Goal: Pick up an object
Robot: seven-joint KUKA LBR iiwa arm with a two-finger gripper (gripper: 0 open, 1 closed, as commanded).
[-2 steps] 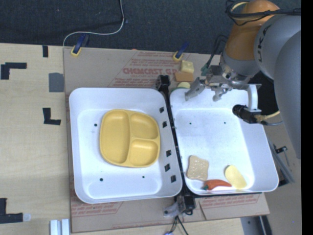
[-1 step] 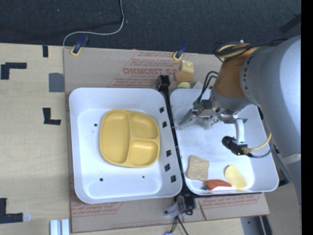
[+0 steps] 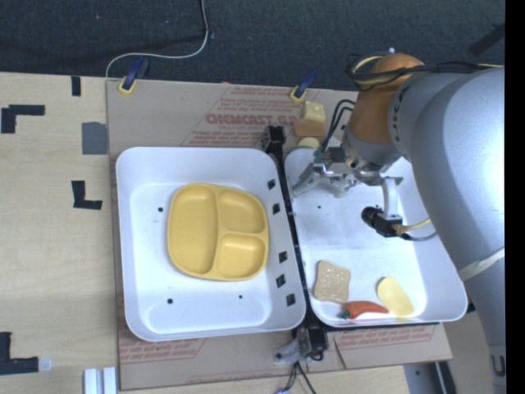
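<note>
Nothing picked up yet, looks like. The two-finger gripper (image 3: 332, 175) sits at the upper middle of the right white bin (image 3: 435, 261); can't tell its state. The square tan cracker-like piece (image 3: 332, 281), orange carrot-shaped toy (image 3: 363, 309) and yellow oval piece (image 3: 395, 296) lie untouched lower right.

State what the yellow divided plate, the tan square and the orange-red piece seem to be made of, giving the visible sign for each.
Yellow divided plate: probably moulded plastic, with a smooth, even colour and rounded compartments.
Tan square: looks like toy bread with a speckled matt face, possibly foam or plastic.
Orange-red piece: likely glossy plastic, a carrot-like toy; too small to be sure.
</note>
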